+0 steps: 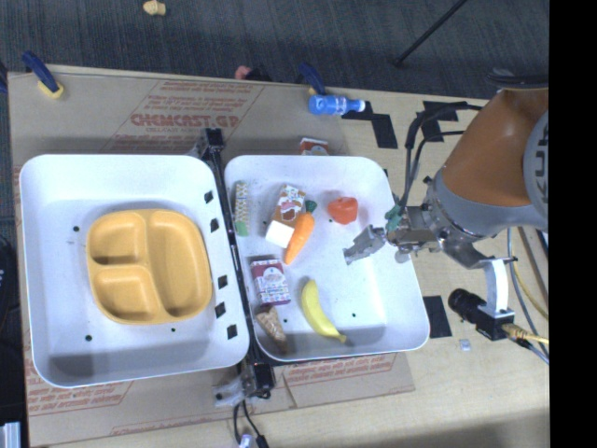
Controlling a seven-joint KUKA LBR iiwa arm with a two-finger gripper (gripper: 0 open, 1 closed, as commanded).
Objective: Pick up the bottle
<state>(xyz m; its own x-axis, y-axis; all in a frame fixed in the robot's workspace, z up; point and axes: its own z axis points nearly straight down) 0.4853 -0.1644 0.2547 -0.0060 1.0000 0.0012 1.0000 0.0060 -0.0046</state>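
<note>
**Gripper hangs over the right bin, bottle out on the table**

From where I stand, the gripper point(362, 246) hovers above the right-hand bin point(396, 320), near its far-right side, with nothing between its fingers; whether they are spread or pressed together I cannot tell. The blue bottle point(334, 105) lies on its side on the table point(438, 381), beyond the bin's back edge, well apart from the gripper and up and slightly left of it. Just up-left of the gripper sits a red tomato point(342, 209). Further left lie a carrot point(299, 238) and a small carton point(270, 281). Below and left of the gripper rests a banana point(320, 311). Far to its left, the other bin point(42, 278) holds a yellow divided plate point(149, 264).
</note>
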